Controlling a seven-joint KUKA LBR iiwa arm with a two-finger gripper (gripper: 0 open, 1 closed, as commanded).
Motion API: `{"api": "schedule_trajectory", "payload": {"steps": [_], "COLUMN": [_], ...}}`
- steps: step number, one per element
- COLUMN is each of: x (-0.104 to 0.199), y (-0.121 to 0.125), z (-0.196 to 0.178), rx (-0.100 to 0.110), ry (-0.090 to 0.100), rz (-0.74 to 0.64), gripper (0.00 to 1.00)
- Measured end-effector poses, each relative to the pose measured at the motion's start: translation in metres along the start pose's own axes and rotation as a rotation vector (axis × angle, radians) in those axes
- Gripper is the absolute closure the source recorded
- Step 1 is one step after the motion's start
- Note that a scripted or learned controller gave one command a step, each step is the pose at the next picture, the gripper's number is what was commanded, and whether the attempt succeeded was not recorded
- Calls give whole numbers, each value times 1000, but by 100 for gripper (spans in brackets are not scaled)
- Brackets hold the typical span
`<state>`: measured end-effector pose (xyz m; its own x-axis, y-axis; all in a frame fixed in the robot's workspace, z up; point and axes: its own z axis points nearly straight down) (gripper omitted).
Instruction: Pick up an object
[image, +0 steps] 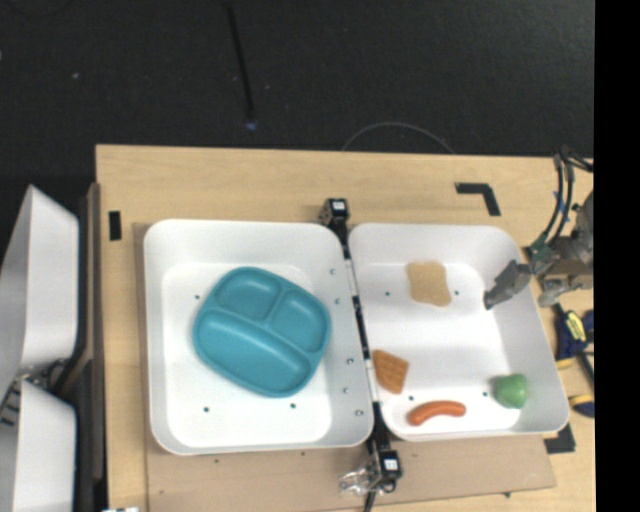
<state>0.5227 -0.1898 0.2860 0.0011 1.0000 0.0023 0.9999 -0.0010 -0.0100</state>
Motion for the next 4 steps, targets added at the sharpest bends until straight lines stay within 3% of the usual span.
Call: {"api": "schedule_trajectory", "payload": {"steps": [1, 4], "x": [1, 5], "y": [2, -2], "z": [-6, 144], "rx": [-11, -7], "ry": [-3, -4], "rz": [-3, 2], "gripper": [0, 0]}}
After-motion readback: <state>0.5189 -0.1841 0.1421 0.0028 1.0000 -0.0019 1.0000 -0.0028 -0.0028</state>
